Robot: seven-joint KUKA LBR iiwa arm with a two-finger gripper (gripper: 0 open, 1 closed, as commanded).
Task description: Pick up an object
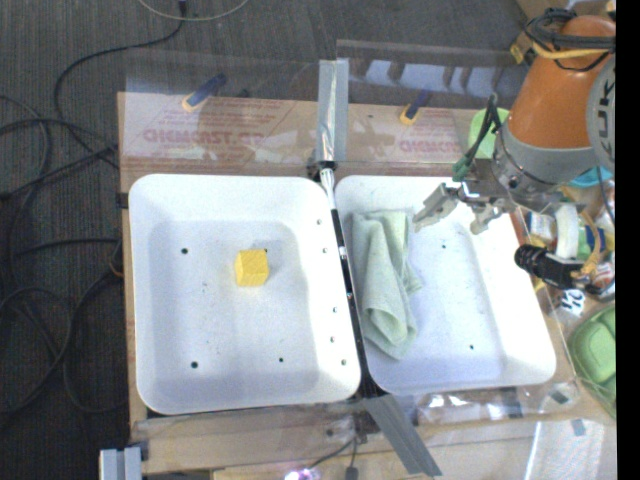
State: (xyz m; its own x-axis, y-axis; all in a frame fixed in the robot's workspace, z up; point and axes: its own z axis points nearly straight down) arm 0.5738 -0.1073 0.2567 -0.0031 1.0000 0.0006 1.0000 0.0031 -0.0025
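A small yellow block lies alone near the middle of the left bin, left of frame centre. A pale green cloth lies crumpled along the left side of the right bin, near the divider between the two. Either could serve as the object to pick.

The tool hangs above the upper part of the right bin, to the right of the cloth's top edge and apart from it. Its two fingers are spread wide and nothing sits between them.

The step in hand looks like the approach, before any grasp. The next move likely calls for shifting left over the cloth, descending onto its folds, then closing.
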